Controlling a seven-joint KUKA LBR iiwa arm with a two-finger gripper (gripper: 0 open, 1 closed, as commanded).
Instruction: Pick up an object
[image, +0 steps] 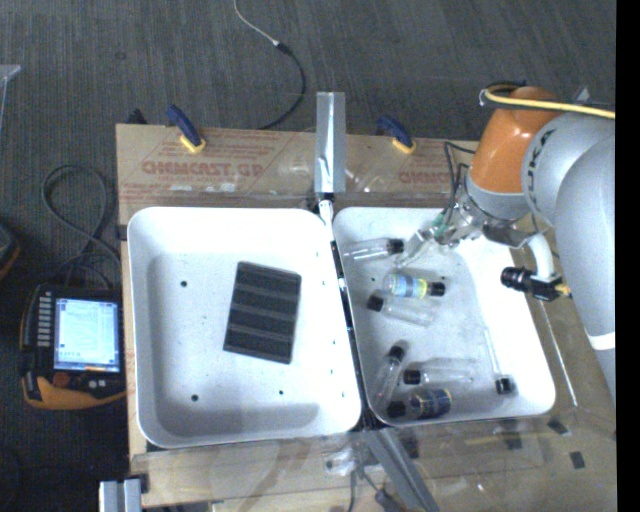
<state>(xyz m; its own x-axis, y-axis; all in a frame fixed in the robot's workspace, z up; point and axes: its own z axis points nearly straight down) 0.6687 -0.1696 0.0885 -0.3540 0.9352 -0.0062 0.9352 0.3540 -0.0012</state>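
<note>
The right bin (535, 340) holds several small clear vials with black caps. One vial (374, 250) lies near the bin's back left. A vial with a blue and yellow label (416, 288) lies in the middle. Others lie toward the front: one (387, 374) tilted, one (440, 376) lying flat, and a dark one (430, 402) at the front wall. My gripper (436, 236) hangs low over the back of the right bin, just above and right of the labelled vial. The grey arm with its orange band (510, 150) reaches in from the right.
A black ribbed rectangular pad (263, 311) lies in the middle of the left bin (160, 400). A metal post (329, 150) stands behind the divide between the bins. Blue clamps (183, 124) hold the back board. A handheld screen (75, 345) sits left of the bench.
</note>
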